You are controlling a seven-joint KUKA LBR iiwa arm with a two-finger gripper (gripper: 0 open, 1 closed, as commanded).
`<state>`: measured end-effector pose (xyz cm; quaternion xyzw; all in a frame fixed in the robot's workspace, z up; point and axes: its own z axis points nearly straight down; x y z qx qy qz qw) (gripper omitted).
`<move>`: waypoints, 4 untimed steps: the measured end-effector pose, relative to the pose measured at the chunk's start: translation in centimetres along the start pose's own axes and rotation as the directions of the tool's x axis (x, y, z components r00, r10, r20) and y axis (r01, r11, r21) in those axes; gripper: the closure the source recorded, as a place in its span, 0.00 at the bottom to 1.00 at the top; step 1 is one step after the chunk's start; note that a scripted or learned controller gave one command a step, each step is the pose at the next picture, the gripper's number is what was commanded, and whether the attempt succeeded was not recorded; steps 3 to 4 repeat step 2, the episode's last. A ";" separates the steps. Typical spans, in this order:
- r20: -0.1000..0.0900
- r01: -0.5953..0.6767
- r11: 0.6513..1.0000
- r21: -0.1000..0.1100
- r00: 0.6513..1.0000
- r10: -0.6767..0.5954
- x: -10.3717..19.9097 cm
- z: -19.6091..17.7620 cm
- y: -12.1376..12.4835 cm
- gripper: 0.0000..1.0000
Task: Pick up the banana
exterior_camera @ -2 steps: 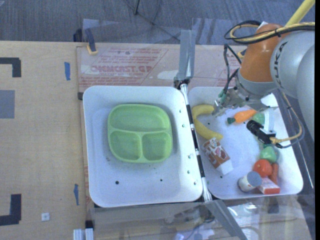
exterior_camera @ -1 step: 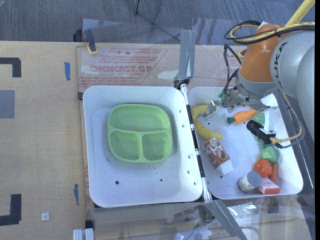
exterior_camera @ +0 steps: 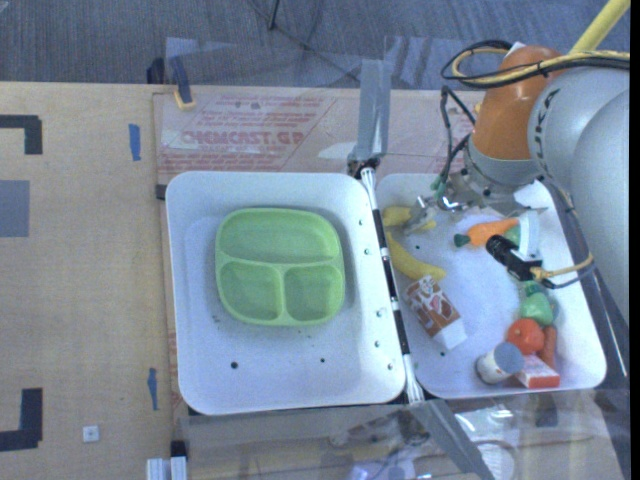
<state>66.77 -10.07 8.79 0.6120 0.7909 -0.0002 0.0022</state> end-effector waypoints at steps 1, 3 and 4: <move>-0.002 0.003 1.000 0.011 1.000 -0.003 0.0 -1.0 -0.2 1.00; -0.002 0.043 0.999 -0.002 0.999 -0.043 5.9 -9.8 1.6 1.00; -0.002 0.043 0.999 -0.002 0.999 -0.043 5.9 -9.8 1.6 1.00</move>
